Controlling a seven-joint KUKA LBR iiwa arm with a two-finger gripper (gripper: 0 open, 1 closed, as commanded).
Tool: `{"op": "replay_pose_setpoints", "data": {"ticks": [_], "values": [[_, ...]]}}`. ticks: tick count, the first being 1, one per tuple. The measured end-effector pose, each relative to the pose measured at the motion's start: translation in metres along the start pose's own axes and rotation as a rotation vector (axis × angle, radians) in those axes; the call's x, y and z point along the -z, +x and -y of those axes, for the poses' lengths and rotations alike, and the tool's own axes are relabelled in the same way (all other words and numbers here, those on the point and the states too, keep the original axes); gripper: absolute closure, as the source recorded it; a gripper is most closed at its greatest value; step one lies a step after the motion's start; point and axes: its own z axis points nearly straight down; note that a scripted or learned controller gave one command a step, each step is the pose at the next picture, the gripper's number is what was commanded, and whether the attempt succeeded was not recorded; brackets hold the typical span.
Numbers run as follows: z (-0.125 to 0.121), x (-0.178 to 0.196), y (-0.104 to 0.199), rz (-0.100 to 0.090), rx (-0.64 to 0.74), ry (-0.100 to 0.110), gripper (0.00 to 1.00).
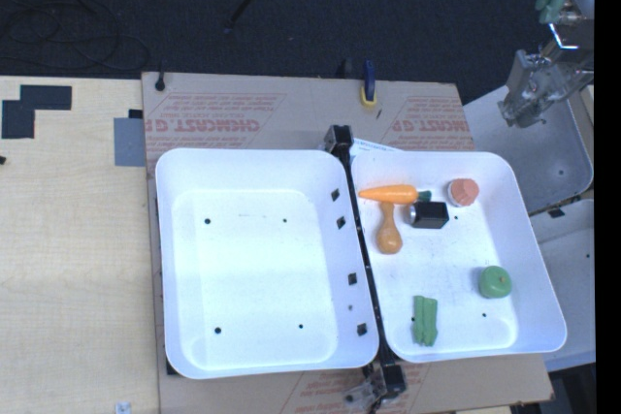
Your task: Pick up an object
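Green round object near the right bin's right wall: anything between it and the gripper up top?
Nothing visible stands in the way. The gripper sits beyond the bench at upper right; the green round object lies apart from the other items, open from above.

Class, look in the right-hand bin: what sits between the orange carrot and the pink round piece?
In the camera view, a small black block lies between the carrot and the pink round piece, slightly nearer the camera than both.

Right bin holds five objects: an orange carrot lying crosswise over a tan gourd, a black block just beside them, a pink disc, a green ball, and a green strip.
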Motion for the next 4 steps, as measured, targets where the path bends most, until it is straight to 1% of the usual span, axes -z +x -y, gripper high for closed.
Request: {"op": "replay_pose_setpoints", "data": {"ticks": [4], "values": [[-0.001, 0.037, 0.002, -0.001, 0.014, 0.015, 1.00]]}}
